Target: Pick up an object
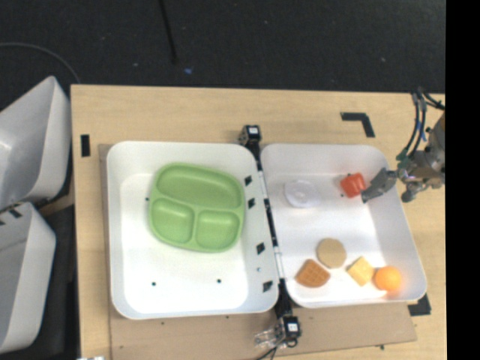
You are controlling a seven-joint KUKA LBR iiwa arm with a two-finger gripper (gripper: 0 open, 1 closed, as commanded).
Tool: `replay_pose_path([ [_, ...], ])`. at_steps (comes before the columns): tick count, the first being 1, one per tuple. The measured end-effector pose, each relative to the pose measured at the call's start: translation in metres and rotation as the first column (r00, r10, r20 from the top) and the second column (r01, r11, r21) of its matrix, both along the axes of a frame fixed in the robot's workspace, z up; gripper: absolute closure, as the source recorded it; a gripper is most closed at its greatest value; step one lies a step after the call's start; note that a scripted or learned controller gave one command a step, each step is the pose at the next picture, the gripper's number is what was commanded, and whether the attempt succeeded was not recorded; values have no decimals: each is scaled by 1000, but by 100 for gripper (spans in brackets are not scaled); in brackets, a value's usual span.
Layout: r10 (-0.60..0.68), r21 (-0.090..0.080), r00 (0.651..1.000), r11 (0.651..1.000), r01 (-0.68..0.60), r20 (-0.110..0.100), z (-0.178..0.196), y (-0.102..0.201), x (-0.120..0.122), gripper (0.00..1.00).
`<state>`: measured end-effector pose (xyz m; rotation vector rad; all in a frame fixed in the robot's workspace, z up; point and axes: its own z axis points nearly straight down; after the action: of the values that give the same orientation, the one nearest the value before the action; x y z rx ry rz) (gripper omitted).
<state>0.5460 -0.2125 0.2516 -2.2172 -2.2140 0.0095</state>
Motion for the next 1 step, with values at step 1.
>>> replay_pose_path([
  [1, 3, -3, 1000, 1000, -3, 11, 6, 0, 2, 0],
])
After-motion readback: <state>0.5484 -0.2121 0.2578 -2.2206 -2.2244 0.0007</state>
